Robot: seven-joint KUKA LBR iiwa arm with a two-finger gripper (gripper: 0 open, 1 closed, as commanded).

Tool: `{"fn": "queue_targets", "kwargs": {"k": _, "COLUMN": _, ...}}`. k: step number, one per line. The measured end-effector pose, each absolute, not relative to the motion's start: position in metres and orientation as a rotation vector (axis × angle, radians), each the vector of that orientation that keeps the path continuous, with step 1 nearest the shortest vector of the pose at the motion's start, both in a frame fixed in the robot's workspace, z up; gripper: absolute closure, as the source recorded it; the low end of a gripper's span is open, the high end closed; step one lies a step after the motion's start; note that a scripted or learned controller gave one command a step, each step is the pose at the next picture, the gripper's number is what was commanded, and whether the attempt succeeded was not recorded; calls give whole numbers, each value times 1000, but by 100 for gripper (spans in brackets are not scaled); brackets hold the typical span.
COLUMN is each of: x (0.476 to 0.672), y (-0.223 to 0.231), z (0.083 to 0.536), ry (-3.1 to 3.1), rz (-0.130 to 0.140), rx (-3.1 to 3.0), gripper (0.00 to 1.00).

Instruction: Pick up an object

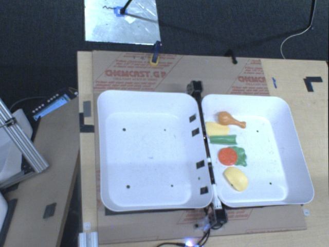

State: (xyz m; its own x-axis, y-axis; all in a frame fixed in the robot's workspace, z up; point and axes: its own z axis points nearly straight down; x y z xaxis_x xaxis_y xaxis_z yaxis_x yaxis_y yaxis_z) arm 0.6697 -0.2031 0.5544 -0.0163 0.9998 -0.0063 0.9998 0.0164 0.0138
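The right bin (288,133) holds several toy foods along its left side. An orange chicken drumstick (229,119) lies farthest back. In front of it rests a yellow piece (217,128) touching a green piece (224,139). A red tomato with green leaves (230,156) comes after that, and a yellow lemon-like piece (236,178) lies nearest the front.
The left bin (149,151) sits beside the right one, joined by a black clipped divider (203,148). Both rest on a cardboard sheet (133,71) on the bench. A shiny metal plate (121,13) lies at the back; an aluminium frame (18,143) stands at left.
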Motion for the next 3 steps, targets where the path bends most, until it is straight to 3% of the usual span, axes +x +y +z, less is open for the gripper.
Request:
{"fn": "queue_targets", "kwargs": {"k": 1, "x": 670, "y": -202, "z": 566, "ry": 2232, "rz": 10, "rx": 2185, "gripper": 100}}
{"fn": "queue_targets", "kwargs": {"k": 2, "x": 647, "y": -147, "z": 385, "ry": 2238, "rz": -10, "rx": 2223, "gripper": 100}}
{"fn": "queue_targets", "kwargs": {"k": 3, "x": 670, "y": -117, "z": 444, "ry": 2225, "rz": 8, "rx": 2209, "gripper": 100}}
